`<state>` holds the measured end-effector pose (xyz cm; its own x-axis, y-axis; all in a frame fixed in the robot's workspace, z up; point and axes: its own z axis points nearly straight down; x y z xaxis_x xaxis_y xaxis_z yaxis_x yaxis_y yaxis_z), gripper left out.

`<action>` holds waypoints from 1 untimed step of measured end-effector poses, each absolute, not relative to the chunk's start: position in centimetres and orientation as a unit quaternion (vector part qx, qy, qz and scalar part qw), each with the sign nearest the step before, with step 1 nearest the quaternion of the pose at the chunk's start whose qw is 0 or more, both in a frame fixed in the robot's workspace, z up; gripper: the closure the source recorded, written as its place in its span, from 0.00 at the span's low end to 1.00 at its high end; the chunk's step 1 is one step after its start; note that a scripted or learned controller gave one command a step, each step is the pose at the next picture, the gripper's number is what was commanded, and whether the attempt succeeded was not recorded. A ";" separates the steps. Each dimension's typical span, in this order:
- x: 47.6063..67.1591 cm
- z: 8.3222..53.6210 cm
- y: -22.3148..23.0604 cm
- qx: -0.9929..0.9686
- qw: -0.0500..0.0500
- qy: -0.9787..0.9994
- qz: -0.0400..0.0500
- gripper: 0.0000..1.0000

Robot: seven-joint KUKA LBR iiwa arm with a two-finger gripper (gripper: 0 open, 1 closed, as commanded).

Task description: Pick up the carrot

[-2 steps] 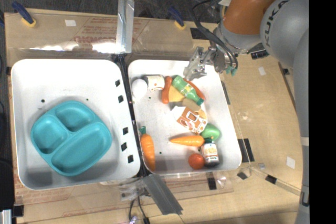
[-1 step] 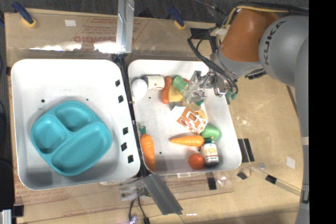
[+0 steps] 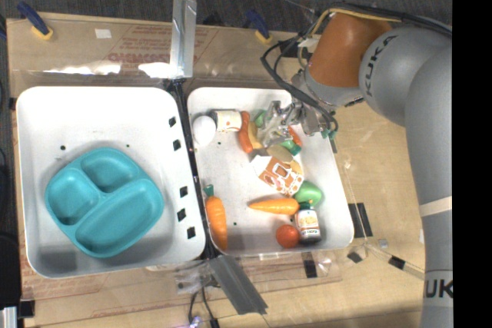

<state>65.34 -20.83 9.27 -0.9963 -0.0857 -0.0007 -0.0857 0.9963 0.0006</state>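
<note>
An orange carrot lies on its side in the front part of the right bin, pointing left. A second carrot-like orange piece with a green top lies along that bin's left wall near the front corner. My gripper hangs low over the back right of the same bin, among a cluster of small toys, well behind both orange pieces. Nothing orange shows in its grasp.
The right bin also holds a white ball, a white cylinder, an orange-red slice, a patterned box, a green fruit, a small bottle and a red tomato. A teal divided plate lies in the left bin.
</note>
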 end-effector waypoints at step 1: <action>66.1 22.5 -20.9 -0.104 0.008 0.995 -0.004 1.00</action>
